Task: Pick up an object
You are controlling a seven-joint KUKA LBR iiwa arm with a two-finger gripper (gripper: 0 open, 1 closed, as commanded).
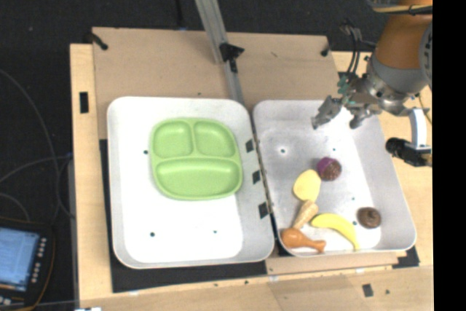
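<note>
In the right bin (291, 124) lie several toy foods: a purple round piece (330, 169), a pale yellow piece (306, 186), a tan stick (303, 215), a yellow banana (336, 227), an orange drumstick (301, 239) and a brown round piece (368, 218). My gripper (339, 116) hangs over the bin's far right corner, above and beyond the purple piece. Its two fingers stand apart with nothing between them.
The left bin (131, 229) holds a green divided plate (196, 159). A slanted metal pole (207, 7) rises behind the bins, ending near their shared far edge. The arm's orange band (404, 40) is at the right, over the bench edge.
</note>
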